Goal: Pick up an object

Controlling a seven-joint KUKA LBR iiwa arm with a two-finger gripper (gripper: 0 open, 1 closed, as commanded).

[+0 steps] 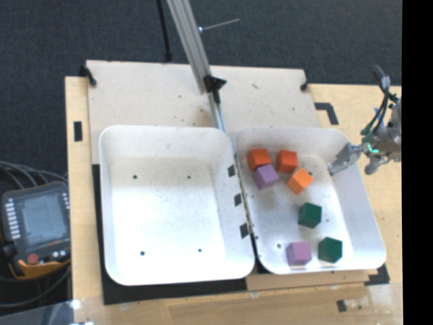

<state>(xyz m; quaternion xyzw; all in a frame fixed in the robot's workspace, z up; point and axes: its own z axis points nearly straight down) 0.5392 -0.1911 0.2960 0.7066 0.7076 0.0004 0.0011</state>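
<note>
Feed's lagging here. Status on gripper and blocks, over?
Gripper at right bin's right rim, nothing between its fingers. Seven blocks in that bin, nearest the orange block. Nothing in the way.

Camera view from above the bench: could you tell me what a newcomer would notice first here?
Probably the bright blocks clustered in the right bin: three orange blocks and a purple block near its far end, green and purple ones nearer the camera. Next, the gripper at that bin's right rim.
</note>
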